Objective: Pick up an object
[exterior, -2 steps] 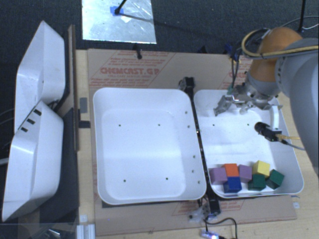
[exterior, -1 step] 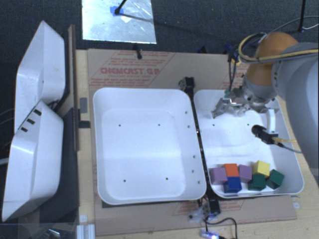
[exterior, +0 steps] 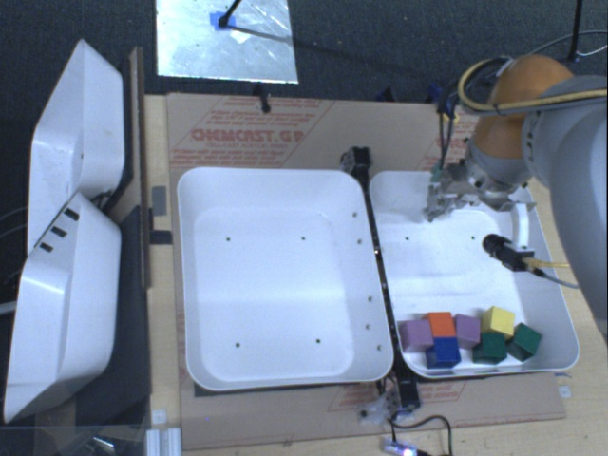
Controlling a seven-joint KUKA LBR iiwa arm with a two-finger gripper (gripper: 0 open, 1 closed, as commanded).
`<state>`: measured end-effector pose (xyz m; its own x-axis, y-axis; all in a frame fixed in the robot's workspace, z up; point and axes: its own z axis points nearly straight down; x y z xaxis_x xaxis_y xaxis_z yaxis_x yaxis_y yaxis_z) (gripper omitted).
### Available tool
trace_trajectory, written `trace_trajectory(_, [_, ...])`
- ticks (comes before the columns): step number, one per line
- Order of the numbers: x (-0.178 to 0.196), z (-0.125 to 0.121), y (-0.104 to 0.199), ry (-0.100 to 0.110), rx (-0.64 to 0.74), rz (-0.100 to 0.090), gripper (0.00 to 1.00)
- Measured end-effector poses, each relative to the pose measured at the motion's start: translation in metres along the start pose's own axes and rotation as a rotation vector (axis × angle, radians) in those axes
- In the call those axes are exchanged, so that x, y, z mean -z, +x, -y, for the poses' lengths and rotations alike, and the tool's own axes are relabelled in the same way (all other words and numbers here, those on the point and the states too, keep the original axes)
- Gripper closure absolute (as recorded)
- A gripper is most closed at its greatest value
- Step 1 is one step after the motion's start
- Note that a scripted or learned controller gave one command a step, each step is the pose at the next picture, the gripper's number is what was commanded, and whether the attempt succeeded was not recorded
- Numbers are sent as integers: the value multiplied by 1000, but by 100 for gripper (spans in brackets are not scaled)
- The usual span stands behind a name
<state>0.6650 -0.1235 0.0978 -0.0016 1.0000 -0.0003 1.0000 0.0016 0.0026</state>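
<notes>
- A grey robot arm (exterior: 560,150) with an orange band reaches in from the right over a desk (exterior: 275,126) carrying two shallow white bins side by side.
- Its pincer (exterior: 439,204) hangs above the far end of the right bin (exterior: 446,255), close to the rim; nothing is seen between its tips, and whether it stands wide or narrow cannot be told at this size.
- The things to be picked lie clustered at the near end of that same bin, well apart from the pincer: a purple block (exterior: 415,333), an orange block (exterior: 441,324), a second purple block (exterior: 467,329), a blue block (exterior: 443,352), a yellow block (exterior: 499,321) and two green blocks (exterior: 490,349) (exterior: 523,340).
- The blocks sit packed together, several touching, with the blue one pressed against the near wall of the bin.
- The left bin (exterior: 275,274) lies just beside the right one, their rims meeting along the middle.
- Judged by their looks, the blocks are small, light and rigid, with flat faces that should grip well and little risk of breakage.
- The likely trouble is crowding: tips coming down between neighbours may nudge them or catch two at once.
- The yellow block and the outer green block, at the edge of the cluster, appear to offer the freest opposite faces to close on.
</notes>
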Motion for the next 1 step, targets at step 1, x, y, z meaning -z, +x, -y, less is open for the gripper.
trace_trajectory(1, [63,0,2,-3,0,0,100])
